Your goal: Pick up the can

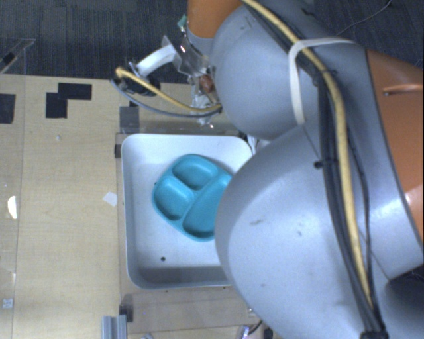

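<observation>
Across the right half of my view:

1. Arm (298, 198): grey, very close to the camera, covering the right part of the bin. An orange band (212, 13) sits at the top edge. A white strap (299, 73) is looped around the casing, and a yellow cable (156, 91) curves out to the left.

2. Claw (201, 93): below the orange band, over the far rim of the bin, and tangled in hoses and metal fittings. I cannot tell whether it is released or clenched, and I see nothing gripped in it.

3. Bin (132, 198): white and shallow, with its left wall and near wall exposed.

4. Plate (182, 195): blue with three compartments, lying flat on the bin floor towards the far side. Its right edge runs under the arm.

5. Speck (163, 259): small and dark, on the bin floor, near the plate's lower edge but apart from it.

6. Counter (59, 198): pale wood, left of the bin, with black marks (66, 98) along its far edge and a small white scrap (109, 197) just beside the bin wall.

7. Can: I cannot tell where it is. The arm covers much of the bin.
</observation>
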You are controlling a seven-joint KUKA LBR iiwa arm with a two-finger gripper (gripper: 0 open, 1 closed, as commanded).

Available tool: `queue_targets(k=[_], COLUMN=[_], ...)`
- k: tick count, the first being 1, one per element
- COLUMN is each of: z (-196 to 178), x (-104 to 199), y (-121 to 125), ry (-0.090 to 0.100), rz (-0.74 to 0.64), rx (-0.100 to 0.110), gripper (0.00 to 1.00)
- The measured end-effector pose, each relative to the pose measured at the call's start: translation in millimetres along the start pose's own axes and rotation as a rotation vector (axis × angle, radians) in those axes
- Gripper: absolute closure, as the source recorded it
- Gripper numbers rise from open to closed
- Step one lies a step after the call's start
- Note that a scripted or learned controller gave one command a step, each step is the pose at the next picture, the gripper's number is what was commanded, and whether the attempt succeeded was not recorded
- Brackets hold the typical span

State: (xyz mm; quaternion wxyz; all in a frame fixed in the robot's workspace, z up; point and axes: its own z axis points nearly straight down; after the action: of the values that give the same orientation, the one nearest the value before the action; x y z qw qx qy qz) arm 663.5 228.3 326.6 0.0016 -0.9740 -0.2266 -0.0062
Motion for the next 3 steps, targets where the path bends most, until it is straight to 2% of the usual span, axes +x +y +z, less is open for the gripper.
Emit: queue_targets(k=[1, 2, 3], z=[75.7, 63.9, 63.6], x=[-6.2, -5.3, -5.2], y=[-7.8, -6.0, -6.1], ry=[-0.011, -0.006, -0.006], rz=[0.072, 0.074, 0.074], rx=[0.000, 0.002, 0.002], gripper=[1.00, 1.00, 0.00])
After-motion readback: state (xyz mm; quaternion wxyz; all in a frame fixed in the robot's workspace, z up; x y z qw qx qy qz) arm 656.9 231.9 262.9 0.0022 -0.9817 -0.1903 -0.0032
